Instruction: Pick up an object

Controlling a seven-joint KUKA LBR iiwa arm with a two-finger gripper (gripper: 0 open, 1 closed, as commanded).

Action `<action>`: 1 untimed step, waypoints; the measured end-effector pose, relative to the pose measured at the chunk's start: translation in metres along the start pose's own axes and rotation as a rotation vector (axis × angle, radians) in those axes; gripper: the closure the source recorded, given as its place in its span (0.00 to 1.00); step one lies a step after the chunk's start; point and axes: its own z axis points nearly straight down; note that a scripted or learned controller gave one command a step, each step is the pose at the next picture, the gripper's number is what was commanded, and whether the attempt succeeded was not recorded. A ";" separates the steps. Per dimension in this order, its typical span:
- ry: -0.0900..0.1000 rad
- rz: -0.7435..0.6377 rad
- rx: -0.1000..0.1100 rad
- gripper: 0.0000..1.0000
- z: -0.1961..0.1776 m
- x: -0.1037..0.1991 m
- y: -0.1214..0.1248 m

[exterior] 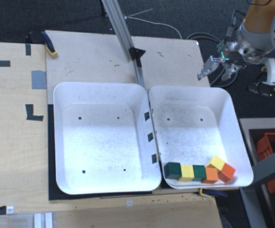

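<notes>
Two white bins side by side, left bin [71,141] and right bin [232,122], rims touching along the middle. Blocks crowded against the right bin's near wall: green block [172,170], yellow block [186,173], a darker green block [199,172], orange block [211,175], a second yellow block [217,163] and a red-orange block [227,172], touching in a row, with bare floor on their far side. Gripper [219,66] beyond the right bin's far right corner, above the bench edge, clear of the blocks; open or closed, cannot tell. Pale bench top [90,56], dark floor past it, cables [161,25] far back.
</notes>
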 end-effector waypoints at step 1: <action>0.002 -0.002 -0.002 0.00 -0.022 0.037 -0.019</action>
